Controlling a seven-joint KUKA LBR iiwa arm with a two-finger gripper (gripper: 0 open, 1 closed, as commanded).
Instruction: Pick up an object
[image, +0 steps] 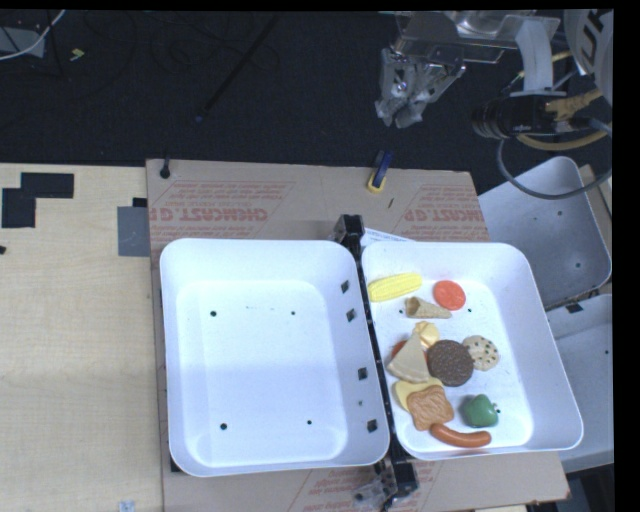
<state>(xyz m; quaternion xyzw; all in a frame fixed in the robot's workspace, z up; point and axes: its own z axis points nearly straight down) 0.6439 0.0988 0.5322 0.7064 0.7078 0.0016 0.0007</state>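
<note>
Toy foods lie in the right bin: a yellow corn cob, a red slice, a tan wedge, a dark brown patty, a chocolate-chip cookie, a tan bread slice, a waffle-like piece, a green pepper and an orange sausage. My gripper hangs high above the bench's back edge, well away from both bins, with nothing between its fingers.
The left bin sits beside the right one, joined by a black clamp strip. A small blue-and-yellow object lies on the cardboard behind the bins. A grey plate lies at the right.
</note>
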